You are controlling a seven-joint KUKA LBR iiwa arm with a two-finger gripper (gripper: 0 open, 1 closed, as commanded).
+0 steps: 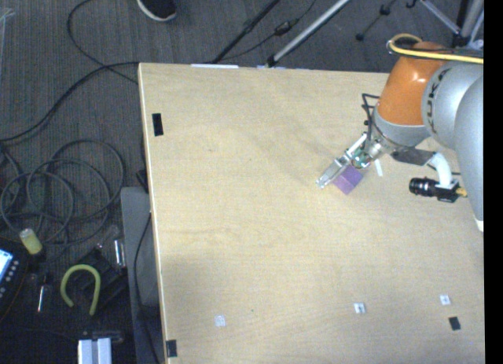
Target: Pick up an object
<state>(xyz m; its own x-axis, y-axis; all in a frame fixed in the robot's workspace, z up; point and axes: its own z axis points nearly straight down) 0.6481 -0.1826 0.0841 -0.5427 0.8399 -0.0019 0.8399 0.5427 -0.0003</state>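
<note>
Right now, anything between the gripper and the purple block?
Nothing visible. The gripper is already down at the purple block, which lies right against its fingers on the bare wooden bench top. No other object lies near them.

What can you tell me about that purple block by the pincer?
The purple block is small, matte, evenly coloured and boxy, sitting tilted against the bench's edges. It lies on the pale wood-look bench top, right of centre, directly at the tip of the pincer. A silvery finger runs along its upper-left side, apparently touching it. Whether it is gripped or lifted cannot be told.
</note>
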